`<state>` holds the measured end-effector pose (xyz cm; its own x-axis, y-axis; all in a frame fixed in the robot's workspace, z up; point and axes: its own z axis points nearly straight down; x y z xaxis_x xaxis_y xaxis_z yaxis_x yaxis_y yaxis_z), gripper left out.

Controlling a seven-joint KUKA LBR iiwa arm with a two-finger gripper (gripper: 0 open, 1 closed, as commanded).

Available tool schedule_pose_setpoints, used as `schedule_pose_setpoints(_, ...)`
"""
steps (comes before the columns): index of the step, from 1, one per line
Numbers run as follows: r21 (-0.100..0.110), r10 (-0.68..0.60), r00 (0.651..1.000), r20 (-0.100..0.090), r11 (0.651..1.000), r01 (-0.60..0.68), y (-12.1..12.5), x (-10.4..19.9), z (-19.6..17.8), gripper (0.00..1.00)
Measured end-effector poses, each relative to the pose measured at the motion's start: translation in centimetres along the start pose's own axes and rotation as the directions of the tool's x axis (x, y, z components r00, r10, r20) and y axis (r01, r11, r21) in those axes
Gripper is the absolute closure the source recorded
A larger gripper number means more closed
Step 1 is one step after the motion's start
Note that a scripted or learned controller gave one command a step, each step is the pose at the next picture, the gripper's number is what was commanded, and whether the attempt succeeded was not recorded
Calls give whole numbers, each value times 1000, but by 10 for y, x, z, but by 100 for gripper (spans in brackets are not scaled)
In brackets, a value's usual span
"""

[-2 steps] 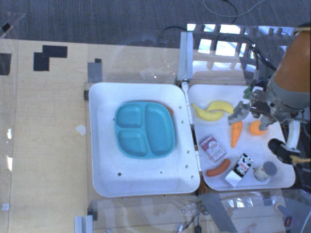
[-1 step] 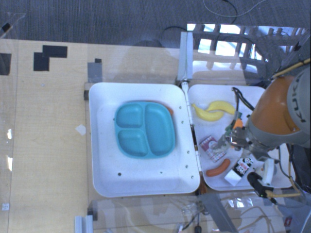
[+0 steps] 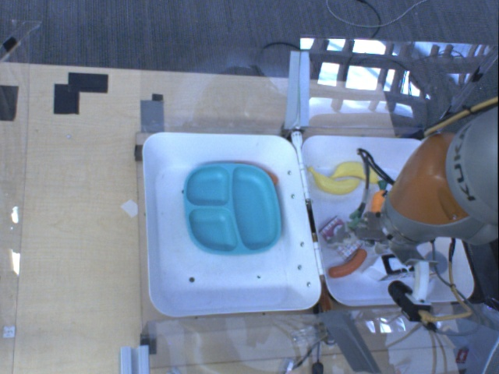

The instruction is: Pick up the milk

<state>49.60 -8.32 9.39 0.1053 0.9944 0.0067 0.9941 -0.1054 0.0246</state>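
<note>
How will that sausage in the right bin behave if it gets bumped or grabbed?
Likely rolls: the sausage is a slim cylinder lying flat on the smooth white bin floor. Its skin looks smooth, so it may slip from a pinch. Probably light for its size; the gripper close beside it could shift it with a nudge.

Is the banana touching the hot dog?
Apart. The camera view shows bare white bin floor between the banana and the hot dog.

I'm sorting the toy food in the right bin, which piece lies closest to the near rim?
The sausage, reddish-brown, lies nearest that rim of the right bin. The banana is yellow and lies toward the far side, and the small packet lies between them.
</note>
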Motion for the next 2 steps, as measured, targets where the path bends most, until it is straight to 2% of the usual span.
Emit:
schedule_pose_setpoints(1,21,-32,999,6,999,32,-5,-18,-38,0)
schedule_pose_setpoints(2,19,131,991,11,991,-131,7,-102,-45,0)
